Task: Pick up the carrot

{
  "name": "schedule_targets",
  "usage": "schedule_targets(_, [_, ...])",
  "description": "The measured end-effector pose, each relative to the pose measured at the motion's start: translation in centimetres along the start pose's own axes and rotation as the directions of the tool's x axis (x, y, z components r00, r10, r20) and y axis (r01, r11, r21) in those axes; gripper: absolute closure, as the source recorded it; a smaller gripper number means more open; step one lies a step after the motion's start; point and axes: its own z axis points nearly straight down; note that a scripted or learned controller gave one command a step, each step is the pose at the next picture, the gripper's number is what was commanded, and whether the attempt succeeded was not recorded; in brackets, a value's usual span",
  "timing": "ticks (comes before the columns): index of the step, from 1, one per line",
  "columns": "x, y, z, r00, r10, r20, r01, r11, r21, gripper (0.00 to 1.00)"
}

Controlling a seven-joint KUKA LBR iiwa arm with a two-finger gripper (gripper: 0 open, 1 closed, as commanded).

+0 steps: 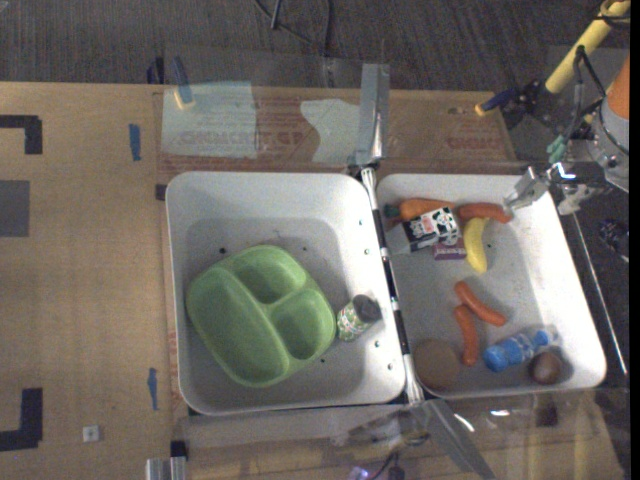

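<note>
Bench, right bin (575, 298): carrot (422, 208) lies at far-left corner.
Gripper (545, 183) hovers over far edge; finger state indeterminable.

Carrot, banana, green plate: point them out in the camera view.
carrot (421, 208), camera view, on its orange body.
banana (476, 245), camera view, mid-length of the peel.
green plate (240, 340), camera view, on its large compartment.

From my remote station I log even, moderately bright overhead light. The white bins (268, 200) read slightly washed out, with soft shadows along their inner walls. Glare streaks the clear sheet (262, 118) above them. Focus is soft throughout, grain visible.
</note>
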Motion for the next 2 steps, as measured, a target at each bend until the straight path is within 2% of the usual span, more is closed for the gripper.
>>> schedule_targets(1, [2.0, 0.2, 3.7, 0.989, -0.147, 0.0, 0.147, 0.989, 0.0, 0.0])
schedule_targets(2, [3.1, -3.7, 12.8, 0.834, -0.552, 0.001, 0.552, 0.834, -0.002, 0.0])
